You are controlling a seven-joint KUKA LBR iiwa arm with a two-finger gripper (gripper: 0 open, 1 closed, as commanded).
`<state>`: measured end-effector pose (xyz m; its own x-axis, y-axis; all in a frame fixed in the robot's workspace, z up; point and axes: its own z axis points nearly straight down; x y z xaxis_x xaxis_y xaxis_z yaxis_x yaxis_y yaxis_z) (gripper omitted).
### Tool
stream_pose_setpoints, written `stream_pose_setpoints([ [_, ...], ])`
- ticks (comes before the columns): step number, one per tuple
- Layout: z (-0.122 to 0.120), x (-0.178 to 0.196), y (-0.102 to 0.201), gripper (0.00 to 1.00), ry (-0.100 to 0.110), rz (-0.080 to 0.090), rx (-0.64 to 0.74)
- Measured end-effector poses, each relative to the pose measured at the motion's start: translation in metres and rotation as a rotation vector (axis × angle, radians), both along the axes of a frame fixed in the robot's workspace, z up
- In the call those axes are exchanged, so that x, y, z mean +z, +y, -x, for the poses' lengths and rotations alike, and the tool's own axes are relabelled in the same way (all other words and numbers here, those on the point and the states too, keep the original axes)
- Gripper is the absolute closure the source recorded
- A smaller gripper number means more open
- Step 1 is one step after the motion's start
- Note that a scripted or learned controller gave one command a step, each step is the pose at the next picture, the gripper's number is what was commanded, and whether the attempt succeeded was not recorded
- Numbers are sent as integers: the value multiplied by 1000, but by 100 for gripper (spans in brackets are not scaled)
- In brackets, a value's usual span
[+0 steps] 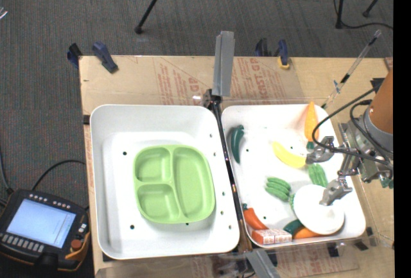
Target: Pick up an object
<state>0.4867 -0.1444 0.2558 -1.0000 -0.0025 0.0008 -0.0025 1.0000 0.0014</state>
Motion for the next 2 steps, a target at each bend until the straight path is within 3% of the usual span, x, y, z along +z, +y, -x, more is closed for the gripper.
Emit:
stream_pose_setpoints([
  [1,-2,-141,5,0,6,-3,110],
  [2,-32,-170,51,0,1,-3,140],
])
